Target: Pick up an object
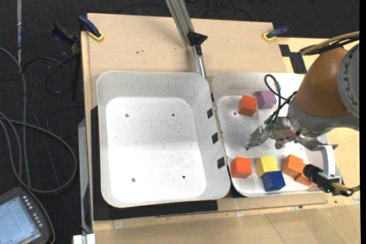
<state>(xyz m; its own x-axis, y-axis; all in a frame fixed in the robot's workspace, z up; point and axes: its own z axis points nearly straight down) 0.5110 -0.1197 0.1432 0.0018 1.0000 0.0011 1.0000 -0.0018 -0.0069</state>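
Risk: gripper point(255, 140) hangs over bare floor of right bin point(229, 88), fingers look apart, nothing between – descent here likely closes on air. Nearest target, yellow cube point(266, 165), just below-right of gripper, wedged between orange cube point(241, 167) and blue cube point(273, 180) – crowding may block fingers. Purple cube point(266, 99) above gripper.

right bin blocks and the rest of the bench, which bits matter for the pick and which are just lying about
For the job: pincer; orange cube; purple block; yellow block; blue block.

Lying about: left bin; clamps; cables.
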